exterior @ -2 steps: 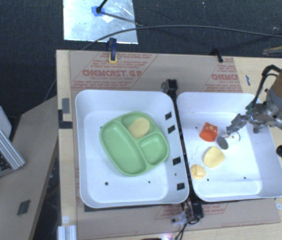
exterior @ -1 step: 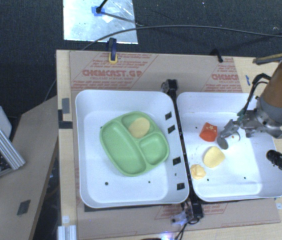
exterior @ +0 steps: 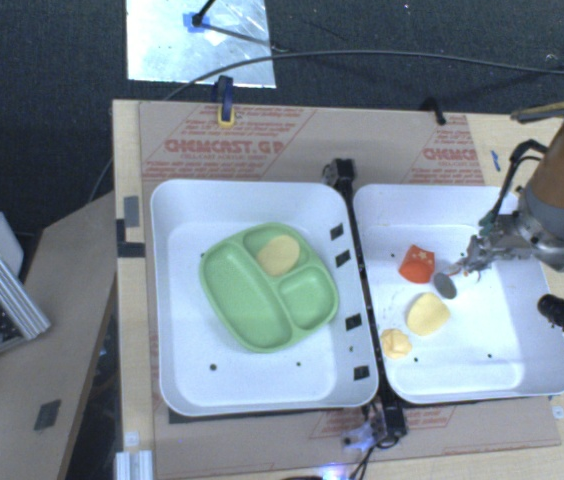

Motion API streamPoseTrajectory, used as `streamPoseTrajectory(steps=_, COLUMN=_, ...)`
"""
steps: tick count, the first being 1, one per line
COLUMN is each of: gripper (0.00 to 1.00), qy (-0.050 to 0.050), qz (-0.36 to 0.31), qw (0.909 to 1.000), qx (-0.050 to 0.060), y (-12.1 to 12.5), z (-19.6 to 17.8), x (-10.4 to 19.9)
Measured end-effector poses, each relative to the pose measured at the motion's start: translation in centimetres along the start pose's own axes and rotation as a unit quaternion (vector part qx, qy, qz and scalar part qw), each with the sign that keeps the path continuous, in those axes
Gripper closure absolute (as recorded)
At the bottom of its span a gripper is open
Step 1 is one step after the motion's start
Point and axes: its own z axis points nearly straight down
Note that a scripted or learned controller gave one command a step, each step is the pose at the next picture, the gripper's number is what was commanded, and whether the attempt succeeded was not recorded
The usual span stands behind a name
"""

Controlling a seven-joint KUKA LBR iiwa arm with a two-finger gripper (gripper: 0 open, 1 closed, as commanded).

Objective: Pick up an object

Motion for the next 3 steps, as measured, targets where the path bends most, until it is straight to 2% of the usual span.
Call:
streamPoseTrajectory(steps=2, gripper=1.0, qy=0.0, qz=-0.002, qw=1.0, qx=-0.002, y=0.4, z=-12.8, x=-0.3)
streamPoseTrajectory(steps=3, gripper=1.0, qy=0.0, qz=-0.002, qw=1.0, qx=0.0, y=0.5, z=-13.9, x=-0.3)
